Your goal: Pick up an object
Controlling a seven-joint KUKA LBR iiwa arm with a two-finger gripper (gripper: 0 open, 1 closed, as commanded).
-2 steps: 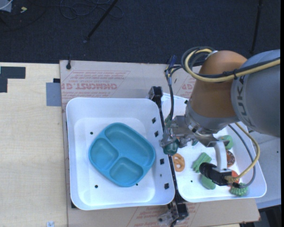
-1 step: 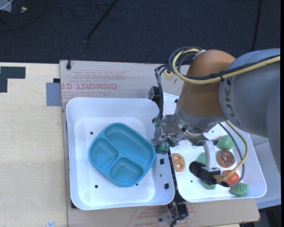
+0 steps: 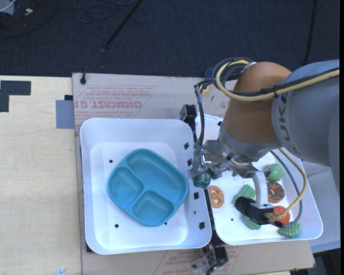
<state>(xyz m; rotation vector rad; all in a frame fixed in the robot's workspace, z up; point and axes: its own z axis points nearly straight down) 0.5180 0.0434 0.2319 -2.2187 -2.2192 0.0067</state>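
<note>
Gripper (image 3: 202, 173) over right bin's (image 3: 312, 225) left edge, pretzel (image 3: 216, 196) just below-right

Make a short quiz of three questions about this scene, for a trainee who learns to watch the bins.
1. True or false: the blue plastic plate with three compartments lies in the left white bin.
2. Which bin does the grey arm with the orange band hang over? A) left B) right
3. Fill in: the small brown pretzel-shaped toy lies in the ____ white bin, near the divide between the bins.

Key: 1 true; 2 B; 3 right.
</note>
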